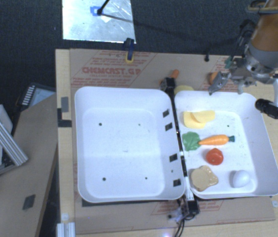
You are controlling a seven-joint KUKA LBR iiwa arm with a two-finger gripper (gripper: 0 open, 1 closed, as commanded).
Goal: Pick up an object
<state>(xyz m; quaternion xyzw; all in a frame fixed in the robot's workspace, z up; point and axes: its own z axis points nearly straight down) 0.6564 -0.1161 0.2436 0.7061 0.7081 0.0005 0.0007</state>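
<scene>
The right bin point(262, 132) holds pale yellow slices point(198, 118), a carrot point(213, 140) with a green leafy top point(191, 141), a red tomato point(215, 156), a tan bread slice point(204, 178) and a white egg point(239, 178). My gripper point(230, 87) hangs raised over the far rim of the right bin, up and right of the yellow slices. It is open with nothing between its fingers.
The left bin point(124, 142) lies beside the right one, joined by a black hinge strip point(178, 142). Behind the bins on the cardboard sit a yellowish piece point(183, 89) and small orange bits point(175, 73). A silver sheet point(97, 14) lies at the far left.
</scene>
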